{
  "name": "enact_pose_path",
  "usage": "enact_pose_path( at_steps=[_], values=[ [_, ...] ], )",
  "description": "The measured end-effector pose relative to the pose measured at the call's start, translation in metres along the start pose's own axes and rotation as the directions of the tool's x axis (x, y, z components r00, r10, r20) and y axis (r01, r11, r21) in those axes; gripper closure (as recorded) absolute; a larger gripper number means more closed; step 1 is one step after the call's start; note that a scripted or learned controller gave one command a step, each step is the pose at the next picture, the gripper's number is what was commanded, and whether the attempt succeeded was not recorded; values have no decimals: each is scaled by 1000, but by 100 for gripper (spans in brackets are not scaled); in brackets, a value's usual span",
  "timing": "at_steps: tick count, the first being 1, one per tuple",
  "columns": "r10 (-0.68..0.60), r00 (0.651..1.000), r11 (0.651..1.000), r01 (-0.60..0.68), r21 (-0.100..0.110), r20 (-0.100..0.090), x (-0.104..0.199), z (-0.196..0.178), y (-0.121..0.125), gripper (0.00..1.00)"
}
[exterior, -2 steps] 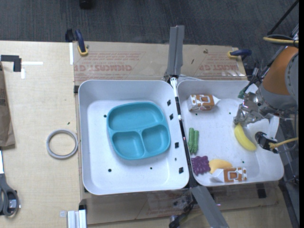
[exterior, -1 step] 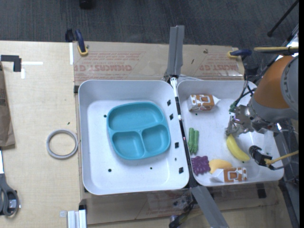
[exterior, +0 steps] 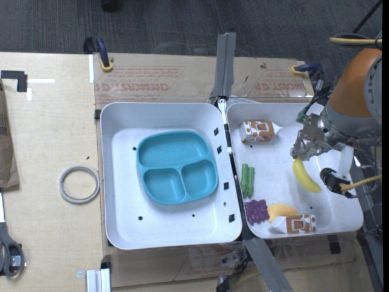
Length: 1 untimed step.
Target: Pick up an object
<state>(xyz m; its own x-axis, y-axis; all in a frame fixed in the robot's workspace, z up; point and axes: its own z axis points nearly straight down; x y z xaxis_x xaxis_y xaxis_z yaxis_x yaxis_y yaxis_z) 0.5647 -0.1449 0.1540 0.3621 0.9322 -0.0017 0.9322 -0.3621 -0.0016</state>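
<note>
Nearest the lower edge of the frame, in the right bin, lie one small carton, one orange-yellow piece just above it and one purple grape bunch to their left. One green bean pod cluster sits above the grapes, near the bin's left wall. A second small carton lies toward the upper part of this bin, so the cartons number two. One banana lies slanted at the right middle of the same bin, its upper end just under the gripper.

That gripper hangs low over the right bin, at the end of the grey arm with its orange band, which comes in from the right of the frame. Whether its fingers are apart or together I cannot tell; nothing is seen clamped between them.

Two white bins sit side by side. At the centre of the left bin lies one blue tray with three compartments. On the bench at the left of the frame lies one grey ring, and one pair of scissors shows at the lower left corner.
</note>
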Motion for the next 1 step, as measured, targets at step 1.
enact_pose_path(
  at_steps=[1],
  values=[
    [89,996,996,-89,1,1,50,-84,1,100]
  ],
)
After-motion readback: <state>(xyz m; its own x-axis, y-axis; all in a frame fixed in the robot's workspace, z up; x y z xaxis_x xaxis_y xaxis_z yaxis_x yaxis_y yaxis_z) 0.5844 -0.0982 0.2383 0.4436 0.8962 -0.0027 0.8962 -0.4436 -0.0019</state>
